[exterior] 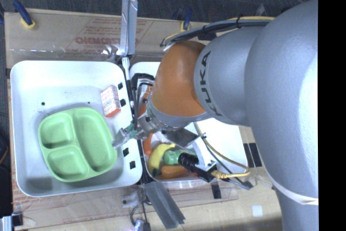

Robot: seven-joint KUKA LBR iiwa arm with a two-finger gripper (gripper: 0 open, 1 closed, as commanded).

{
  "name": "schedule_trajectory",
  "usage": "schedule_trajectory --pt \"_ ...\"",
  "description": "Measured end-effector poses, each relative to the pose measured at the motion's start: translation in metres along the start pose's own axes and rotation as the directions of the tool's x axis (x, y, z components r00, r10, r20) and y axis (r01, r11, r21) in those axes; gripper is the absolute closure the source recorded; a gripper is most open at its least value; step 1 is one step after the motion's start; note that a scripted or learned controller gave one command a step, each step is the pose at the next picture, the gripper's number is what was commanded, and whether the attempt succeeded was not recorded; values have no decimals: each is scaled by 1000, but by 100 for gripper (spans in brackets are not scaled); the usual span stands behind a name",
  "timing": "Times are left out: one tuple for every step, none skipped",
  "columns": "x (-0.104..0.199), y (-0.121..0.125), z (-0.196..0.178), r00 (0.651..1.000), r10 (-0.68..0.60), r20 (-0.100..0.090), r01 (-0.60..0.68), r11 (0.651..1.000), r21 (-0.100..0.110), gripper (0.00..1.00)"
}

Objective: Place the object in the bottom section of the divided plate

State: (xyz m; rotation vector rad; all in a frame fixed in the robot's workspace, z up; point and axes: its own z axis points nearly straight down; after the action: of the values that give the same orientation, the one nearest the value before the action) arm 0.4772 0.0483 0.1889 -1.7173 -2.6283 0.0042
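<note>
A light green divided plate (77, 143) lies in the left bin, with two small sections on its left and one large section on its right. My gripper (125, 136) hangs over the wall between the two bins, just off the plate's right edge. Nothing shows in its grasp. A small orange and white box (110, 100) lies in the left bin above the plate's upper right corner. In the right bin, under the wrist, sit a yellow banana (157, 156), a green piece (172, 157) and an orange piece (171, 172).
The left bin (32, 78) has bare white floor above and left of the plate. The arm's orange band (175, 84) and grey body cover most of the right bin (230, 132). A metal bar (128, 27) stands at the back between the bins.
</note>
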Motion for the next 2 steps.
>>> schedule_trajectory --pt "0 0 0 1000 0 0 0 1000 0 0" --pt "0 0 0 1000 0 0 0 1000 0 0"
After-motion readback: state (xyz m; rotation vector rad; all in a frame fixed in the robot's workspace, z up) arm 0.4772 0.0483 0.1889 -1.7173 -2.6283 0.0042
